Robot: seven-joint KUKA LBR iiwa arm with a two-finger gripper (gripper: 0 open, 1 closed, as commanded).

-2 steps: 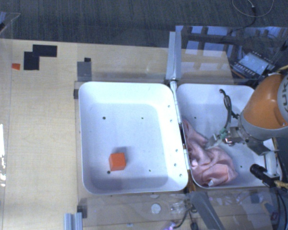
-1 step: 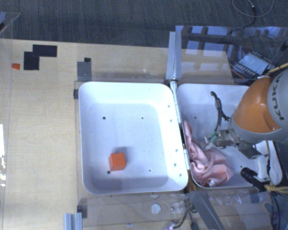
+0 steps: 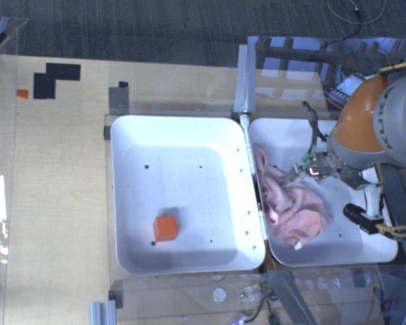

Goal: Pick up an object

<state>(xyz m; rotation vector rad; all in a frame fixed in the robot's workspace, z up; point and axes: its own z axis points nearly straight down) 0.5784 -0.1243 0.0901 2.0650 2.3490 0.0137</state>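
Pink cloth lies crumpled in the right bin, against its left wall. Tool sits at its upper edge; finger state cannot be told. Risk: limp fabric slipping free on lifting.

From my station I see a pale wooden tabletop carrying two shallow white bins side by side, the left bin touching the right bin along a shared edge. On the bare wood at far left lie black blocks and, just beside them, a small orange piece.
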